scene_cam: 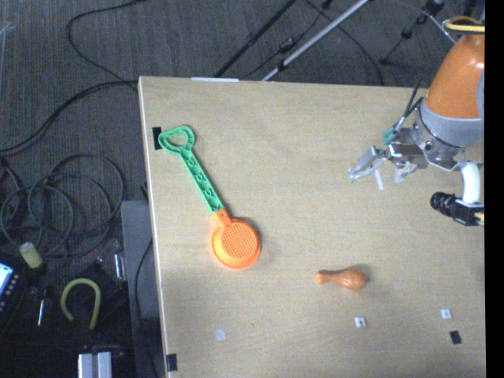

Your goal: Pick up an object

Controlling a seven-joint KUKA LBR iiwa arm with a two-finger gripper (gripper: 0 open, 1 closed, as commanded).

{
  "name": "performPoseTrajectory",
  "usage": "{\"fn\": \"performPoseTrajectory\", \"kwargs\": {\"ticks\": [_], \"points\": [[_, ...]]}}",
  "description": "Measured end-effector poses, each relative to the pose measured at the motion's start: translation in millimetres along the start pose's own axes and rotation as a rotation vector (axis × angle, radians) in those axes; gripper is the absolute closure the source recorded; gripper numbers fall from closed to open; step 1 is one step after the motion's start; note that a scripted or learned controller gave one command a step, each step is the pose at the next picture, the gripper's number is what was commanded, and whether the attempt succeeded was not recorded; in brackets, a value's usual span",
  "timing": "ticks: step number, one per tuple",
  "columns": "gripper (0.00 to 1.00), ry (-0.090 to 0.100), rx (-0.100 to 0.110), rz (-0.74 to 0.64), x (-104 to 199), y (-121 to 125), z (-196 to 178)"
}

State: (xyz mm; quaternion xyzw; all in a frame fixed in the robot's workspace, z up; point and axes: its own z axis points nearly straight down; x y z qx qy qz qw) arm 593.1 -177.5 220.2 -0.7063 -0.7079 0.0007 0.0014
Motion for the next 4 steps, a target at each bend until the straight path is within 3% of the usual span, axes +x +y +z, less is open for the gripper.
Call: {"fn": "performPoseTrajectory", "kwargs": {"ticks": [1, 2, 3, 4], "points": [[0.0, -0.004, -0.001, -0.09, -38.1, 32.1, 62.4], [0.0, -0.004, -0.002, -0.256, -20.9, 67.4, 136.3], [0.0, -0.001, -0.004, -0.774, 10.2, 74.9, 135.7], [0.0, -0.004, -0.007, -0.625, -44.8, 70.2, 125.3]]}}
